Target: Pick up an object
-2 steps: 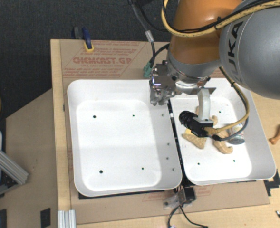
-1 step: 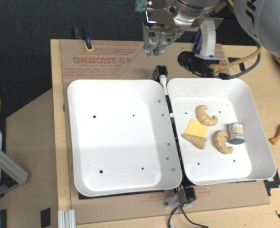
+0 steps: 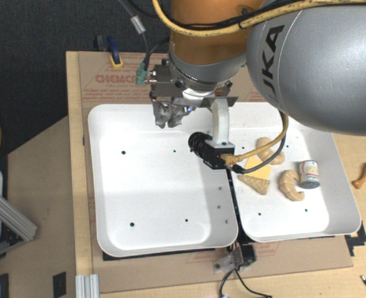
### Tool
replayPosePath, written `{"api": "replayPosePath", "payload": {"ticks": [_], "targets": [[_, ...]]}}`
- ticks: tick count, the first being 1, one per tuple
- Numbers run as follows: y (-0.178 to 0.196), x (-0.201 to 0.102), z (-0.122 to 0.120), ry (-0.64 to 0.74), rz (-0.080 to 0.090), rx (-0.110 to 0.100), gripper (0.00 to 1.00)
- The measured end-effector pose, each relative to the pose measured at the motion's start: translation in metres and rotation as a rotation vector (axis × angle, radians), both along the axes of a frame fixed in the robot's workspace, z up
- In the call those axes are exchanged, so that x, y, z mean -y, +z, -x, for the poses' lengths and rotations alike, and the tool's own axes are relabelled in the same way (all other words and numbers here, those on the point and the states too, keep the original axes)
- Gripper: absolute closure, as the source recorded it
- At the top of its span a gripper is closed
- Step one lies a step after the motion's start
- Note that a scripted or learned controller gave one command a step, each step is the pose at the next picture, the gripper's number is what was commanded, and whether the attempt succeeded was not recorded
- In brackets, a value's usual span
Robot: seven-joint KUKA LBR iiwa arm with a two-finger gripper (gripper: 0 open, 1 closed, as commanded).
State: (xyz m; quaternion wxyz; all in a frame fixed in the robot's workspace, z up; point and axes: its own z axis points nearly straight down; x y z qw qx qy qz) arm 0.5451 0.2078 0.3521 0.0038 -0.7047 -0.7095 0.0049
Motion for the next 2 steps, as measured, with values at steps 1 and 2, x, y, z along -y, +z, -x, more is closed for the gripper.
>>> {"api": "replayPosePath", "payload": {"ticks": [1, 2], "targets": [[-0.004, 0.029, 0.041, -0.009, -0.001, 0.006, 1.0], [-0.061, -0.014, -0.029, -0.004, -0.003, 0.016, 1.0]]}}
